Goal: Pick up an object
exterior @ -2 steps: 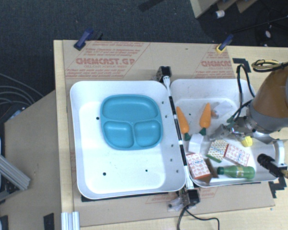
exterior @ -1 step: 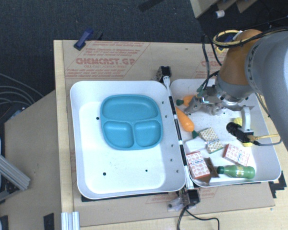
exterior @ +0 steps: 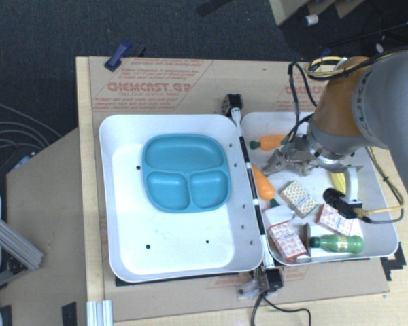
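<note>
The grey arm's metal two-finger gripper hangs low in the right-hand white bin, whether clenched or released I cannot tell, and the small orange plastic carrot lies just left of it, long axis running along the bin's left wall.

grey arm, orange band, blk cables

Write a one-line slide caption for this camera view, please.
Grey arm's claw hovers over the cluttered right white bin; a blue three-compartment plastic tray lies in the left white bin.
</note>
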Controlling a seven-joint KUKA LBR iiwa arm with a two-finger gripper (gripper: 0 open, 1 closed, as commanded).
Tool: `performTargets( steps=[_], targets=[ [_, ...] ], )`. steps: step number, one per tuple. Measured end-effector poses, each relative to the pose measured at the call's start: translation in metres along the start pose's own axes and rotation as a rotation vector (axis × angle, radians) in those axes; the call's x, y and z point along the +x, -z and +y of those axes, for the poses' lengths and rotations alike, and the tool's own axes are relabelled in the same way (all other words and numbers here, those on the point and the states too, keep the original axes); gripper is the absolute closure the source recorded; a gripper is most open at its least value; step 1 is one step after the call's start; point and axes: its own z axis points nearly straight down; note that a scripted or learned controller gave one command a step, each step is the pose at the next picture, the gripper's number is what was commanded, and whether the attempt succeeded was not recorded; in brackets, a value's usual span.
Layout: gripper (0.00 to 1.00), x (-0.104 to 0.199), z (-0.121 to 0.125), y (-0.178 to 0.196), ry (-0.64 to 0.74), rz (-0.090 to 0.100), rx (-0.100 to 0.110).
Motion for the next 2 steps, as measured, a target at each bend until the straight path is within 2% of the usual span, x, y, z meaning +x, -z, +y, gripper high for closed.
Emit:
performTargets(
  steps=[1,2],
  targets=[
    [0.0,-0.013,0.059,0.0,0.001,0.0,0.0],
    [1.0,-0.013,0.06,0.011,0.002,-0.002,-0.003]
  ],
)
